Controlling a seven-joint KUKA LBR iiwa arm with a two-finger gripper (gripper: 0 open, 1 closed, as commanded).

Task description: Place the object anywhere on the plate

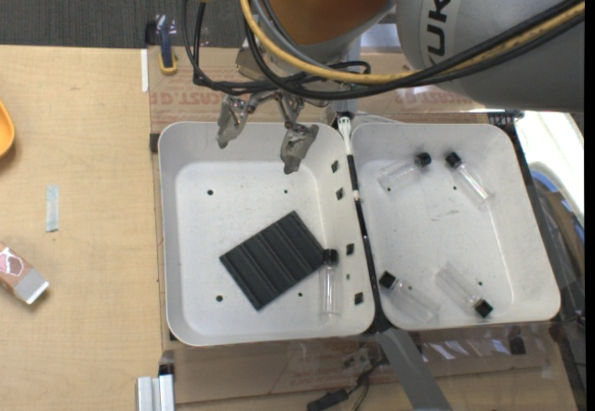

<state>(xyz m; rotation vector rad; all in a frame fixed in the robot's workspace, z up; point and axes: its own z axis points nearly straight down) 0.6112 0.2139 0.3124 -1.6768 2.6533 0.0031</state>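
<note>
a: where's the clear plastic vial with the black cap?
b: touching the black ribbed rectangular plate, at its right edge. light, slick, rolls; pinch mid-tube.
a: and the gripper?
b: beyond the plate, fingers spread, holding nothing.

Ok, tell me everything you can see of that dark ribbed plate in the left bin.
The plate is a flat, dark grey, roughly square slab with parallel ridges across its top, looking like rubber or plastic. It lies flat on the floor of the left bin, turned at a slant, toward the near right part. A clear vial with a black cap lies against its right corner. The gripper hangs open above the bin's far edge, holding nothing.
</note>
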